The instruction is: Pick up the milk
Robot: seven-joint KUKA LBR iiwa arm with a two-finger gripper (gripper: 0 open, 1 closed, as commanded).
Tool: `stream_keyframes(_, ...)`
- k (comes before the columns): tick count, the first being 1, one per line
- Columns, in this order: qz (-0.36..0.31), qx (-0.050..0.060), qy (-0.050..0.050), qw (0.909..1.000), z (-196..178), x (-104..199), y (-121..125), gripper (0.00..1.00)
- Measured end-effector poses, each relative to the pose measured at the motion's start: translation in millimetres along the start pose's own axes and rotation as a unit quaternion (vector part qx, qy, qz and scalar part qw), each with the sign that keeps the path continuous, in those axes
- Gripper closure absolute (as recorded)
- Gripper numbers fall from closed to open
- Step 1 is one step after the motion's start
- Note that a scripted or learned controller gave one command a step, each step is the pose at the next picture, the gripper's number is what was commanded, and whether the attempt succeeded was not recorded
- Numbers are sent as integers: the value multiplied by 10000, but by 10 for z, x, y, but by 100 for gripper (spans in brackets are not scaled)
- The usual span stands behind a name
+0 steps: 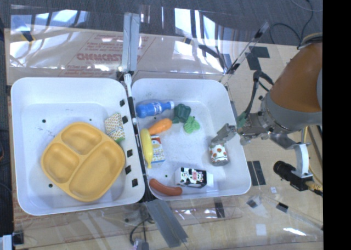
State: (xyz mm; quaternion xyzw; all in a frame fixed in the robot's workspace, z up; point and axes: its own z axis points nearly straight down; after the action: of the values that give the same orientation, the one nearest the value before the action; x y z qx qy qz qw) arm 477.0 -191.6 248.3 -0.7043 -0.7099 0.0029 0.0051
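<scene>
The milk [193, 177] is a small carton with black and white cow patches. It lies on its side near the front wall of the right bin [233, 101]. My gripper [224, 133] hangs over the right side of that bin, just above a spotted can [218, 153]. It is up and to the right of the milk, roughly a can's height away. Nothing shows in its grasp.
The right bin also holds a blue bottle [153, 108], a green pepper [182, 113], a carrot [160, 126], a banana [146, 147], a small juice box [157, 149] and a sausage [165, 188]. In the left bin lie a yellow divided plate [82, 160] and a patterned packet [114, 126].
</scene>
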Motion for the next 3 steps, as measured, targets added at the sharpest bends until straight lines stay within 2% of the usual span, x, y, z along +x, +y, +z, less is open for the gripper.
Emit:
stream_keyframes(1, 980, 20, 37, 9952, 1546, 233, -3, 0)
stream_keyframes(2, 960, 64, 33, 9954, 1488, 227, -19, 100)
stream_keyframes(3, 871, -10, -3, 9962, 357, 237, 0, 100)
